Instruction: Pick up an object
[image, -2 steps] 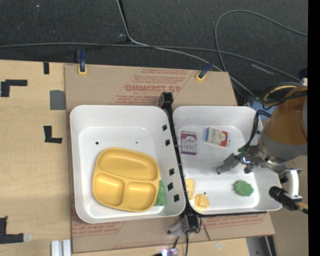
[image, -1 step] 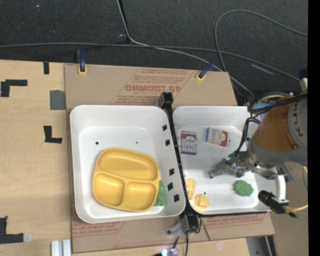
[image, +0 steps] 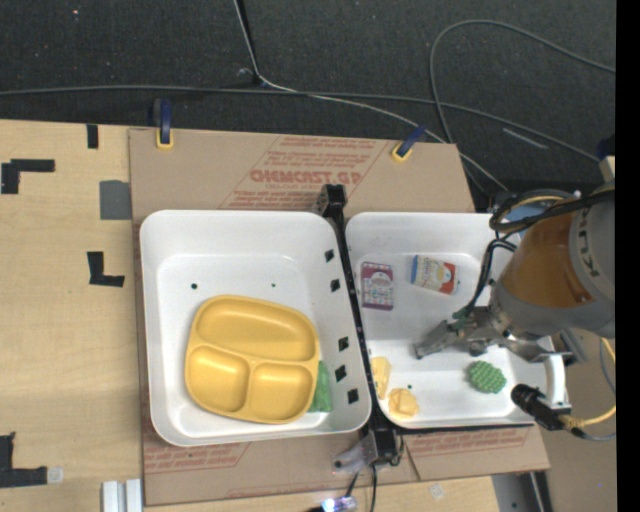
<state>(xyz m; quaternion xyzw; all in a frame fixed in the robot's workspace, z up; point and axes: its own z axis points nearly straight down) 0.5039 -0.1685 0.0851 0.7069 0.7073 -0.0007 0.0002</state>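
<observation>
The right bin (image: 440, 228) holds a pink card-like packet (image: 377, 285), a small white and orange carton (image: 433, 273), a green knobbly ball (image: 486, 377) and a pale yellow lump (image: 403, 402). Another yellow piece (image: 380, 376) lies against the divider. My gripper (image: 428, 347) reaches in from the right, low over the middle of the right bin floor, its grey fingers pointing left. It sits left of the green ball and below the carton, with nothing visible between the fingers.
The left bin (image: 160, 240) holds a yellow divided tray (image: 252, 358) with a green object (image: 322, 390) beside its right edge. The black divider (image: 345, 300) separates the bins. The arm's orange band (image: 545, 270) hangs over the right bin's right side. Cables trail behind the bench.
</observation>
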